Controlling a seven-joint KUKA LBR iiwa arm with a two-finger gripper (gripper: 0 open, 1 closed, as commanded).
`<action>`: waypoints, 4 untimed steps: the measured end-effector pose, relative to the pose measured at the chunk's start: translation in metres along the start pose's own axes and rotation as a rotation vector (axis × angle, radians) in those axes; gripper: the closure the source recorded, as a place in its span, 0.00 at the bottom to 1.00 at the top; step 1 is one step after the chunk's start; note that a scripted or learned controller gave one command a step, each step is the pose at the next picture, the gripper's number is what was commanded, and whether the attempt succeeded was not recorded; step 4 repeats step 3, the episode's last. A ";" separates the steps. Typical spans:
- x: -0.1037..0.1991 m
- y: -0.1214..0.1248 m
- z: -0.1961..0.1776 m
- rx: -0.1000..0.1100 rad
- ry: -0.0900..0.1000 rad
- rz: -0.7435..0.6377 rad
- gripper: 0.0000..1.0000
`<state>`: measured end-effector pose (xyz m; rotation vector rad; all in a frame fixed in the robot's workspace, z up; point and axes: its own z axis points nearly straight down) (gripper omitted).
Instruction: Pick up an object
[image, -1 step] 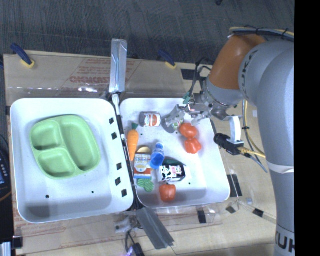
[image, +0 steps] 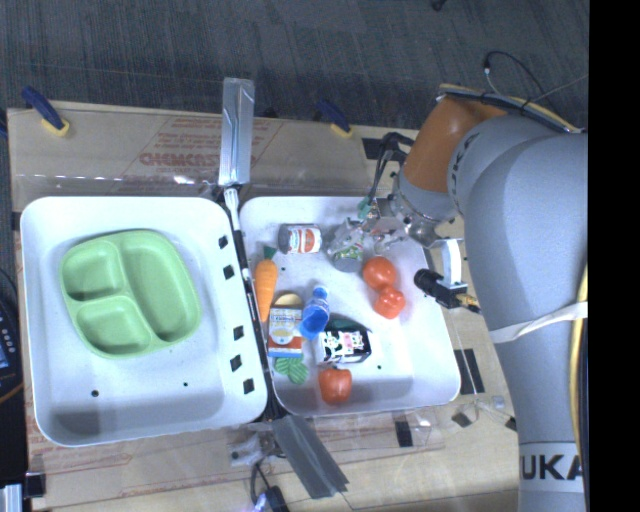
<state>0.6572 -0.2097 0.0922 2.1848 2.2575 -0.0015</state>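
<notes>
Two white bins sit side by side on the bench (image: 120, 150) as we look down on them. The left bin (image: 50, 390) carries a green divided plate (image: 128, 292). The right bin (image: 425, 350) carries the pickable things: a small can (image: 300, 239) near its far edge, a carrot (image: 265, 285) along its left wall, two red tomatoes (image: 383, 285) towards its right side, a blue-capped bottle (image: 315, 310) in the middle, a yellow-labelled packet (image: 286, 322) beside the bottle, a black-and-white carton (image: 345, 345), and a red pepper (image: 336, 384) near the front edge. The grey arm (image: 520, 260) reaches in from the right, its jaws (image: 355, 240) low over the far part of the right bin, between the can and the tomatoes. We cannot tell how far they are open, nor whether they grip anything.
</notes>
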 end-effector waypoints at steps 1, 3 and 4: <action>0.002 0.001 -0.010 0.002 0.000 -0.008 1.00; 0.059 -0.045 -0.105 0.004 0.001 0.307 1.00; 0.059 -0.045 -0.105 0.004 0.001 0.307 1.00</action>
